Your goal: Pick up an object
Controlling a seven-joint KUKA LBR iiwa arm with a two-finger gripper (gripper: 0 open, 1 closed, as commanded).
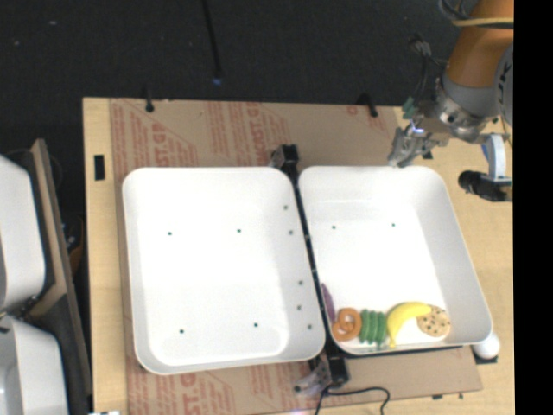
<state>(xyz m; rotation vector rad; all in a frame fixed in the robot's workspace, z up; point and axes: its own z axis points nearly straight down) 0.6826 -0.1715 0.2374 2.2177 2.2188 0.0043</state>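
While our gripper (406, 152) hangs above the far rim of the right bin (458, 223), we cannot tell how it is set; it is too small and blurred at this slant.

What we might pick lies well apart from it, huddled along the near wall of that bin: a brown pretzel-like ring (347, 323), a ribbed green piece (374, 327), a yellow banana (406, 316) and a speckled round cookie (434, 322). A thin purple item (327, 299) lies against the bin's left wall just above them.

Our worry is the crowding. These toys touch or nearly touch one another, so a descent onto one could nudge its neighbour or close on two at once. They also sit tight against the near wall, which could block a finger. The banana's curved, smooth skin looks likely to slip, and the flat cookie offers little to grip.

The left bin (138, 232) sits beside it.
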